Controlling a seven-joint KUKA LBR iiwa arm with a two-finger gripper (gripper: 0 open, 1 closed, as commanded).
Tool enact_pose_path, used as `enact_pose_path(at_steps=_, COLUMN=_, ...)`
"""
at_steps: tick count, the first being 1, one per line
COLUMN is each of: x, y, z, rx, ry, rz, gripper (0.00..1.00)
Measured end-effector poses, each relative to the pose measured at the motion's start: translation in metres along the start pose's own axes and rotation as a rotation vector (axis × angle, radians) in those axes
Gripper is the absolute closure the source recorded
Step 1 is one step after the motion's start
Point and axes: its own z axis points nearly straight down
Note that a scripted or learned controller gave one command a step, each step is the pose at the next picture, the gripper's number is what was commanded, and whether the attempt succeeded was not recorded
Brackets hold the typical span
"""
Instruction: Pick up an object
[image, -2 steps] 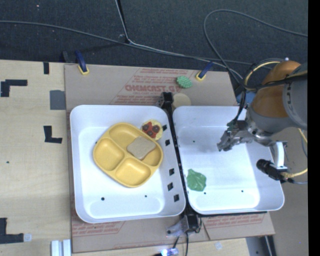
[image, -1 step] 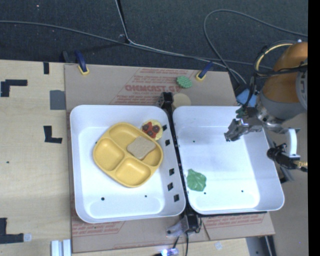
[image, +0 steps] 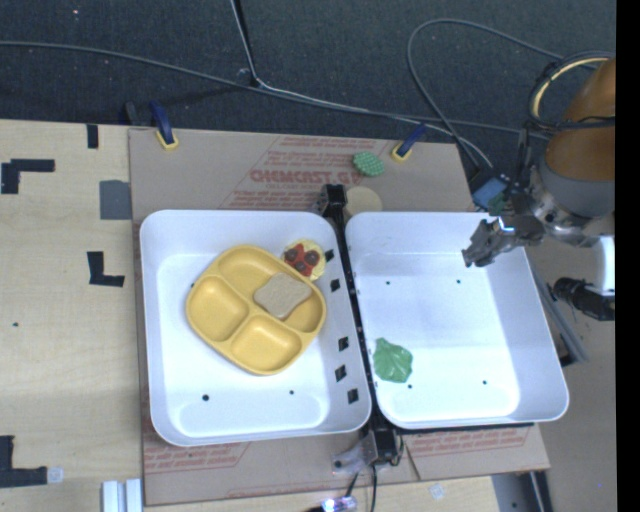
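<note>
Camera view: two white bins side by side on the bench.
Left bin (image: 165, 330): yellow divided plate (image: 256, 308), brown slice (image: 281, 295) on it, red berries (image: 304, 258) at its 1 o'clock.
Right bin (image: 530, 340): green object (image: 392, 361) at 7 o'clock, near the divider.
Claw (image: 478, 251): over the right bin's 1 o'clock rim, nothing between its fingers; opening, cannot tell.

I read both bins as white: left bin (image: 165, 330), right bin (image: 520, 330). Yellow divided plate (image: 225, 305) carries a tan slice (image: 282, 294); a red-and-dark cluster (image: 304, 259) sits at its edge. Green lump (image: 392, 361) in the right bin. Dark gripper (image: 482, 247), orange band (image: 585, 100) above it. Brown cardboard (image: 270, 170) with red print, blue-yellow clamps (image: 163, 128).
</note>
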Motion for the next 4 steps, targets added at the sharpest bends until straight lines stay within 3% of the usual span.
enact_pose_path(at_steps=3, x=0.175, y=0.0, z=0.005, rx=0.006, ry=0.002, rz=-0.004, gripper=1.0)
enact_pose_path(at_steps=4, x=0.229, y=-0.009, z=0.028, rx=0.008, ry=0.002, rz=-0.004, gripper=1.0)
